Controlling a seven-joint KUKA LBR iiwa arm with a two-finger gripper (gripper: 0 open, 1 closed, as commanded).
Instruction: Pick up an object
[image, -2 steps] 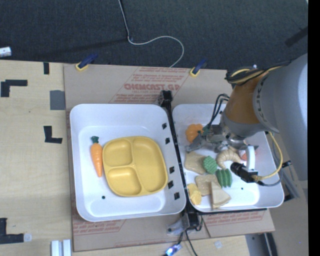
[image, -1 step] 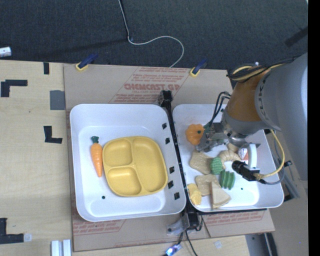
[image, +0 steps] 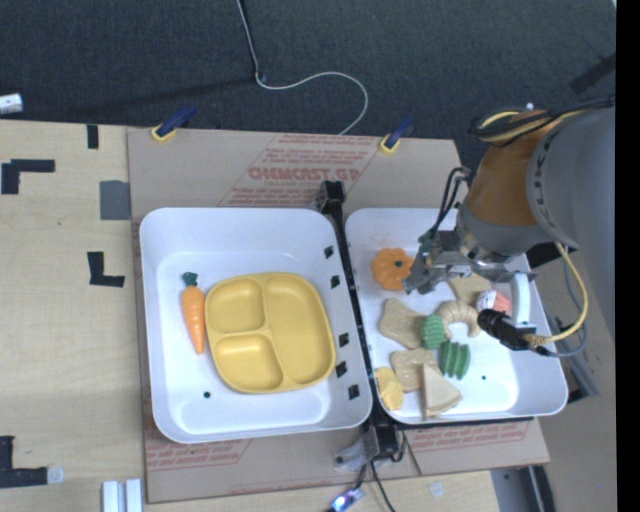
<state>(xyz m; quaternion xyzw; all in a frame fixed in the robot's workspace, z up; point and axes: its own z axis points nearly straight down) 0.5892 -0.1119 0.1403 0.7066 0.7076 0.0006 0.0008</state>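
Observation:
The right bin (image: 530, 395) holds a pile of toy food: an orange pumpkin (image: 392, 268), a tan bread slice (image: 398, 323), green pieces (image: 446, 346), a pale croissant (image: 462, 314), a yellow piece (image: 387, 389) and a tan wedge (image: 437, 389). My gripper (image: 428, 270) hangs low over the bin's upper middle, just right of the pumpkin and above the bread slice. Nothing shows between its fingers. In the left bin (image: 165, 235) lie a toy carrot (image: 193, 313) and a yellow divided plate (image: 270, 331).
The grey arm with its orange band (image: 505, 185) covers the right bin's upper right corner. Black cables (image: 520, 335) loop over that bin's right side. A black divider clip (image: 331, 195) sits between the bins. Cardboard (image: 290, 170) lies under both.

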